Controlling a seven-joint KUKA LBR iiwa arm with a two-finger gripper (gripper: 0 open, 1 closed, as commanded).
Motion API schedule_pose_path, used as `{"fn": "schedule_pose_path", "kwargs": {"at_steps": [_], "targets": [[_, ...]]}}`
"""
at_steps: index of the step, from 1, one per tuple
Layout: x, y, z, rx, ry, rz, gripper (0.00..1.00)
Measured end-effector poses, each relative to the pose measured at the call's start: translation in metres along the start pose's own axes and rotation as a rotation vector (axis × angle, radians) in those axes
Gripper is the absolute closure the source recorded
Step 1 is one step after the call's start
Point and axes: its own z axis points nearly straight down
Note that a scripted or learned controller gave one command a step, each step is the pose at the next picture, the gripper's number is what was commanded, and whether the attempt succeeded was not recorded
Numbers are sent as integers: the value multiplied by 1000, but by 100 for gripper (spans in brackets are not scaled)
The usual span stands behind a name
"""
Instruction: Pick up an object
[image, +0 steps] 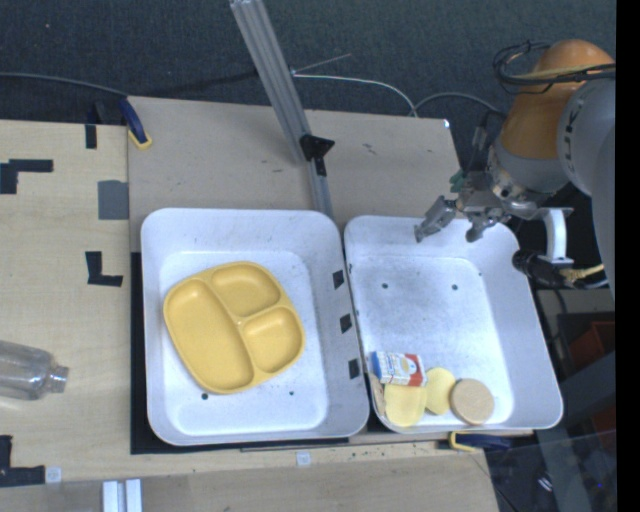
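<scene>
Currently the pincer (452, 222) hangs with its fingers spread wide and nothing between them, over the far rim of the right bin (520, 300); the things to pick lie well apart from it, at the near edge of this same bin: a small carton (397, 367), a yellow piece (412, 400) and a round tan disc (472, 400), all touching; I think the disc is the easiest, so the pincer should travel toward it and descend straight, not between neighbours.
</scene>
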Motion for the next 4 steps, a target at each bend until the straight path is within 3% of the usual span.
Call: {"fn": "schedule_pose_path", "kwargs": {"at_steps": [1,2,3,4], "targets": [[-37,33,73,7,-1,3,0],[-50,32,106,27,7,6,0],[44,-14,109,3,2,-4,0],[57,-49,109,3,-1,2,0]]}}
